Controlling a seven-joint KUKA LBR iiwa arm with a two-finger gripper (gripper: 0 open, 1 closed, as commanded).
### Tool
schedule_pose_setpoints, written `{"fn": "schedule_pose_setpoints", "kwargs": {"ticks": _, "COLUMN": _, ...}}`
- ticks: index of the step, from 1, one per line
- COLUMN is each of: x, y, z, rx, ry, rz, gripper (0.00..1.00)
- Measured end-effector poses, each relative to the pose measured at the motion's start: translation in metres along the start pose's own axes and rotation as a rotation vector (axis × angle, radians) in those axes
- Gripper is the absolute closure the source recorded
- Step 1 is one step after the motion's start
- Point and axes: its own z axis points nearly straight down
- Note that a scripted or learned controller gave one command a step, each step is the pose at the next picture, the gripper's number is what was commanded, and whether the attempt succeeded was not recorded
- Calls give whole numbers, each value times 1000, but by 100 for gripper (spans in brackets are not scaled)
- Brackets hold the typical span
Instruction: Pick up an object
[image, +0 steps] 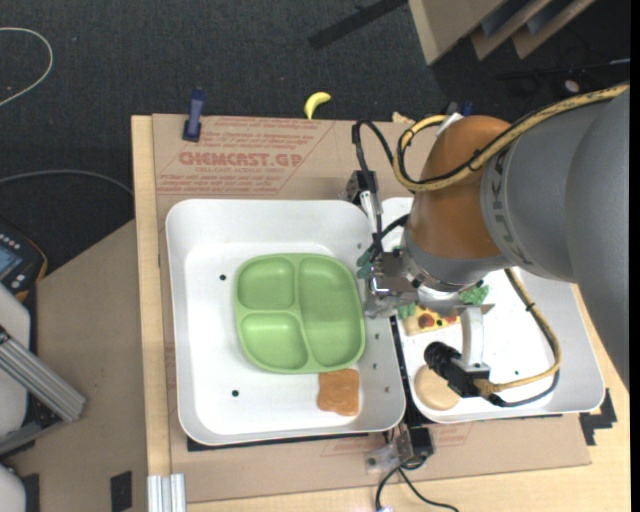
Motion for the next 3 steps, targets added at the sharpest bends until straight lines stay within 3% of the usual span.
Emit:
{"fn": "schedule_pose_setpoints", "kwargs": {"ticks": 1, "x": 65, "y": 41, "z": -145, "rx": -30, "ry": 8, "rz": -17, "gripper": 100}}
{"fn": "schedule_pose_setpoints", "kwargs": {"ticks": 2, "x": 94, "y": -36, "z": -239, "rx": -21, "ry": 9, "rz": -17, "gripper": 100}}
{"fn": "schedule_pose_setpoints", "kwargs": {"ticks": 3, "x": 91, "y": -33, "z": -243, "rx": -15, "ry": 2, "rz": -11, "gripper": 100}}
